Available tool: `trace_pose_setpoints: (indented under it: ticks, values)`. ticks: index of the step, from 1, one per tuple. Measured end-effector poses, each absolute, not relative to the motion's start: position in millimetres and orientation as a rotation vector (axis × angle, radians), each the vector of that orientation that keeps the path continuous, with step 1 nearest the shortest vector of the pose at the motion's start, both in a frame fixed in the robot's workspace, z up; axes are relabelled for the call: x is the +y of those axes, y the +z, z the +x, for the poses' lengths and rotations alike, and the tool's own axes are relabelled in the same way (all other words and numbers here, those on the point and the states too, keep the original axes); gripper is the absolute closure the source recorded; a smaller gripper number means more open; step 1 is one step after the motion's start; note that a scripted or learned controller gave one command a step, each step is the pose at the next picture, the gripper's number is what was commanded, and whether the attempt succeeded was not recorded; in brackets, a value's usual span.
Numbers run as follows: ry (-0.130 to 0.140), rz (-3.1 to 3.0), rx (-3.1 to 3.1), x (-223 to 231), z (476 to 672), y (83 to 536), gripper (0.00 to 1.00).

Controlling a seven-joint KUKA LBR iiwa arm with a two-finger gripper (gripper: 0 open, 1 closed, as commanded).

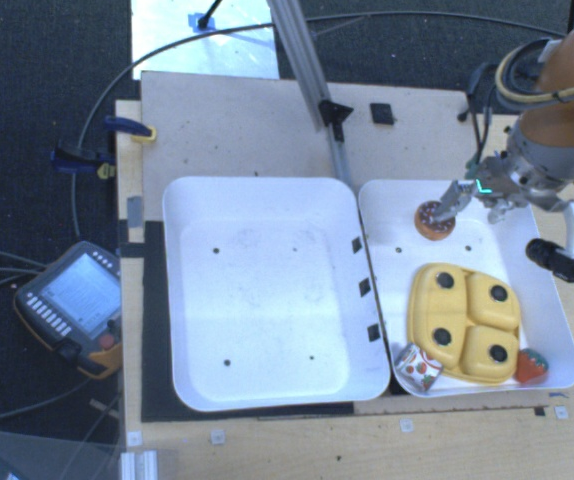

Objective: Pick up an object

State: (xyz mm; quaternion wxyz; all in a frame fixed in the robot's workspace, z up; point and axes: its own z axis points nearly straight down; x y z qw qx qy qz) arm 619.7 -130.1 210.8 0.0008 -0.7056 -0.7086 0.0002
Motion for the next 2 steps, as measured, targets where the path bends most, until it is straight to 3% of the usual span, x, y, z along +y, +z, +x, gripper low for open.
trace_pose_setpoints:
  ticks: [1, 2]
  values:
    - [-0.002, -2.217, -2.227, -130, 620.5, 212, 0.00]
    - [0.001, -2.219, -2.225, -135, 628.9, 166, 0.00]
